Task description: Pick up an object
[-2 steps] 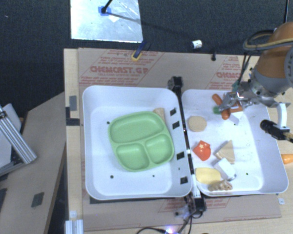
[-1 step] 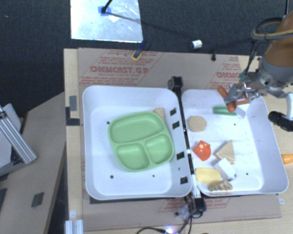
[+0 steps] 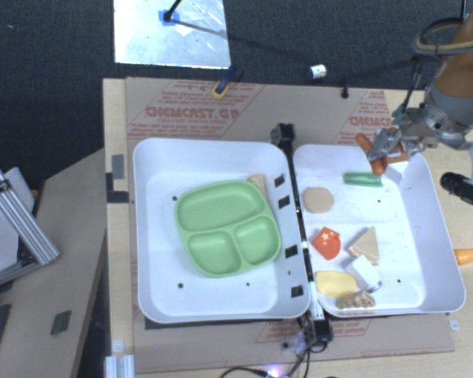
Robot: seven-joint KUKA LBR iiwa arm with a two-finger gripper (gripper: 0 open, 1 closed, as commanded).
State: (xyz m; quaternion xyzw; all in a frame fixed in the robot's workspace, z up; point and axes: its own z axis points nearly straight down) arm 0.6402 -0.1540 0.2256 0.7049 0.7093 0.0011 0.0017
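Approach step, nothing picked yet. Gripper [image 3: 388, 150] hangs at the right bin's [image 3: 426, 235] 1 o'clock corner; can't tell how its fingers stand. Green piece [image 3: 363, 179] lies just at its 7 o'clock. Next: descend onto it, close.

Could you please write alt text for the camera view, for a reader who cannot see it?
A robot arm's gripper hovers over the far edge of the right white bin, which holds small food toys, including a red piece and a green piece. The left bin holds a green divided plate.
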